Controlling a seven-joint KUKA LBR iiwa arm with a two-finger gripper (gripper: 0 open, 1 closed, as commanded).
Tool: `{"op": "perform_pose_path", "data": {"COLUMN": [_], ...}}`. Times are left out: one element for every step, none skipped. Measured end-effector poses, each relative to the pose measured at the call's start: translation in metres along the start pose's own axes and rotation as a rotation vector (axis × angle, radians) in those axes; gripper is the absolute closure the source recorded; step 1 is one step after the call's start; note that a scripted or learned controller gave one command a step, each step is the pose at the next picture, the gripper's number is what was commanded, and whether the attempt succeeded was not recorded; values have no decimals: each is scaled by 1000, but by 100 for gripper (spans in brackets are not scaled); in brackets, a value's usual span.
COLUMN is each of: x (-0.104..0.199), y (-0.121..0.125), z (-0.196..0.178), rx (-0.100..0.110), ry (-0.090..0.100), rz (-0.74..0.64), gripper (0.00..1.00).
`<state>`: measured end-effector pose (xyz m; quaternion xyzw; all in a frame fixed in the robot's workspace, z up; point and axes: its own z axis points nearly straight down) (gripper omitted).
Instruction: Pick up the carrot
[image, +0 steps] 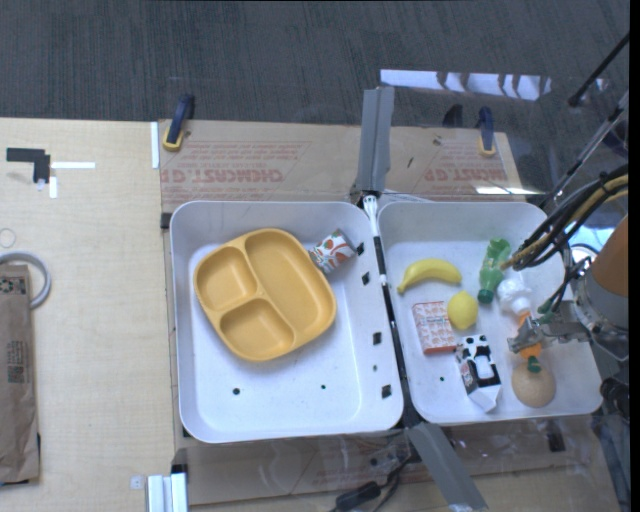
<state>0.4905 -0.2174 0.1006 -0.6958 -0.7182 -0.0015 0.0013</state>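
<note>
Your end effector (530, 345) sits low over the carrot (527, 335) near the right bin's (440, 400) right wall, grip state unreadable, so centre on the orange body, clear of the potato (534, 387).

The two bins (190, 330) look like smooth white plastic with a faint sheen. The divided yellow plate (264, 293) is matt plastic – so, seemingly, is the banana (430, 273). Brown cardboard (260, 160) lies behind, dull and printed; the bench (80, 240) is pale wood.
</note>
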Motion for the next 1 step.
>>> {"op": "perform_pose_path", "data": {"x": [41], "y": [-12], "z": [-107], "rx": [3], "ry": [-5], "rz": [113], "gripper": [100]}}
